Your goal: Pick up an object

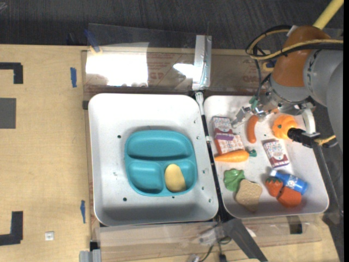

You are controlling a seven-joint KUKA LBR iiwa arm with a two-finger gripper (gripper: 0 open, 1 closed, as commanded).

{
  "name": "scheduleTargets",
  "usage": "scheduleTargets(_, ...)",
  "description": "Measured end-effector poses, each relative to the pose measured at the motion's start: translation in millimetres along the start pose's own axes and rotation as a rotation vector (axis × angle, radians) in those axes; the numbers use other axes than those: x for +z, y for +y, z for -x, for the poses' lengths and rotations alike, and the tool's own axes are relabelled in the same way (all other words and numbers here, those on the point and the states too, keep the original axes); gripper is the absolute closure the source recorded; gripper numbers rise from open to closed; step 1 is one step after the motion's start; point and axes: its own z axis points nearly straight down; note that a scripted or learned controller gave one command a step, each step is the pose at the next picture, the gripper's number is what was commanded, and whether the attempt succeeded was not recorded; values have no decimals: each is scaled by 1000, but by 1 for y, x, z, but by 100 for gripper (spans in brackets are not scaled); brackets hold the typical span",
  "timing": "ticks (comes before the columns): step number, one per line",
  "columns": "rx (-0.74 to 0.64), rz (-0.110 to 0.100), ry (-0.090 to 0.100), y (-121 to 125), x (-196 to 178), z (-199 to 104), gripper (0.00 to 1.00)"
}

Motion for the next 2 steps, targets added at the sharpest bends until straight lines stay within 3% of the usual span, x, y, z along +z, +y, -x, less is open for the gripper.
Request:
scheduleTargets(1, 1, 8, -4, 2, -13, 2, 100)
scheduleTargets(2, -21, 7, -1, -41, -103, -86, 100)
